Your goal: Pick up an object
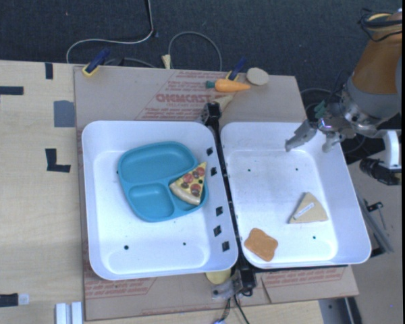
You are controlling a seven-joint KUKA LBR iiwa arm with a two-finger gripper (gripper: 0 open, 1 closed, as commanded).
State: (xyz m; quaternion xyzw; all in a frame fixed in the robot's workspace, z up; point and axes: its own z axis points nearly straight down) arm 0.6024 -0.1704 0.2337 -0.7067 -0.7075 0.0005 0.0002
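On the left of the counter (27, 201) sits the left bin (98, 248), and in it a blue divided plate (152, 174) lies a little toward the far side, with a toy pizza slice (191, 184) resting in its right-hand compartment against the rim nearest the divider; the plate seems there to serve as a dish for play food, so the slice reads as something already set down rather than the next target. Beyond the bins, on the cardboard sheet (189, 96) near the far edge, lie a toy carrot (229, 85) and a pale round piece (258, 77) just beside it, both outside either bin and probably out of the program's working area. The right bin (344, 248) holds the likely candidates for picking: an orange-brown bread-like piece (261, 244) near the front wall and a tan wedge (309, 209) further right, the two near each other but apart, each lying flat with free space around it, which should leave room for fingers on either side. The jaws (312, 138) hang over the far right corner of this bin, well apart from both pieces; they stand spread wide, one finger pointing left and down, the other short beside it, with nothing between them and nothing touched, so a grasp has not yet begun.
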